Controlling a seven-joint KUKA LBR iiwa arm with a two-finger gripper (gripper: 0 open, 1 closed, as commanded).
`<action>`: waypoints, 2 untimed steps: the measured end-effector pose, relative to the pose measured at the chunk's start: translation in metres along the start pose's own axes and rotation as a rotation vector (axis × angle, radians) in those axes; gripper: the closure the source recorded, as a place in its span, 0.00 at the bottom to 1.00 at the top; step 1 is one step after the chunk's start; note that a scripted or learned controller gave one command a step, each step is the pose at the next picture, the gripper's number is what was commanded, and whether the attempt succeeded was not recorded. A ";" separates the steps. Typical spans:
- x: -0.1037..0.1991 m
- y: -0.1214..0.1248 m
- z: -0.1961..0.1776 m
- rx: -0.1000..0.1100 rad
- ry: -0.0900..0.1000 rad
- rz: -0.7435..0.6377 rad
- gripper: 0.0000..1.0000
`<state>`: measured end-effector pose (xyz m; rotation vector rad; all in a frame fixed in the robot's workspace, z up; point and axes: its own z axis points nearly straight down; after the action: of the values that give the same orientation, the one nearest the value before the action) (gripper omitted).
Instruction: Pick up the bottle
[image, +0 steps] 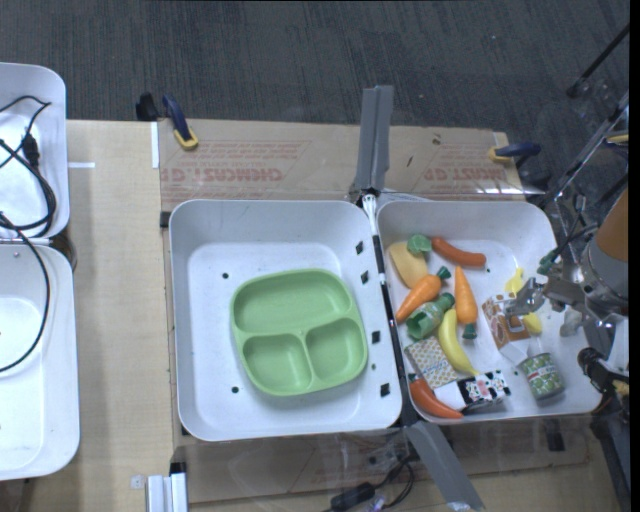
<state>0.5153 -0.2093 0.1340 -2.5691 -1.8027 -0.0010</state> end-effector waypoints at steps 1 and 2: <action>0.037 -0.009 0.042 0.000 -0.003 0.269 0.00; 0.013 0.050 -0.101 -0.001 -0.005 0.605 0.00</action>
<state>0.5673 -0.2144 0.2352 -2.9926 -0.9564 0.0063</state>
